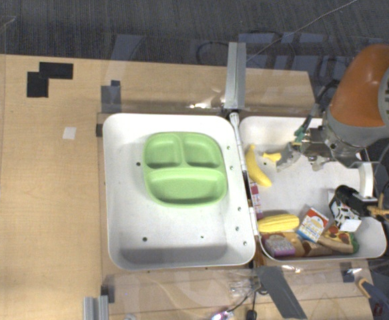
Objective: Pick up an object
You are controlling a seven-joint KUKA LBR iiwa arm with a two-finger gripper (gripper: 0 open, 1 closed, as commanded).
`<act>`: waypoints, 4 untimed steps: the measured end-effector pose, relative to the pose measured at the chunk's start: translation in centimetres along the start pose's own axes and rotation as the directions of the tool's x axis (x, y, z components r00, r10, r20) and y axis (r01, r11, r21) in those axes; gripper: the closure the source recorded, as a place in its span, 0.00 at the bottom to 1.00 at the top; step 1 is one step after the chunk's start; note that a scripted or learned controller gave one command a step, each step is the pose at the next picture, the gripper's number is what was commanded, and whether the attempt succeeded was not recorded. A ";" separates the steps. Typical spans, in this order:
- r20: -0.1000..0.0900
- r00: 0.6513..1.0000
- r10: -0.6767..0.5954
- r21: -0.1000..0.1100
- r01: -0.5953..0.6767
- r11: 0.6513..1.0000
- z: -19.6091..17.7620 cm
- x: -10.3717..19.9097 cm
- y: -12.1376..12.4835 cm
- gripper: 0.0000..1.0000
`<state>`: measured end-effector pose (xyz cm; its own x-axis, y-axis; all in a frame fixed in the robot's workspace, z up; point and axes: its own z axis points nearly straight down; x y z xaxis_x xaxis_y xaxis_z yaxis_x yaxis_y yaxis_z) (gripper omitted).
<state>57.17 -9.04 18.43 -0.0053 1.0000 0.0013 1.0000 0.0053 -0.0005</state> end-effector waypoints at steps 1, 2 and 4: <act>0.000 0.986 0.164 -0.002 -0.164 0.986 0.1 3.3 0.5 0.00; 0.000 0.993 0.117 -0.004 -0.117 0.993 9.1 0.0 4.8 0.00; 0.002 0.997 0.077 -0.005 -0.077 0.997 -0.3 -0.1 7.7 1.00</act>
<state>64.87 -9.11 18.70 0.0719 0.9974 -0.0008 0.9974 -0.0719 0.0045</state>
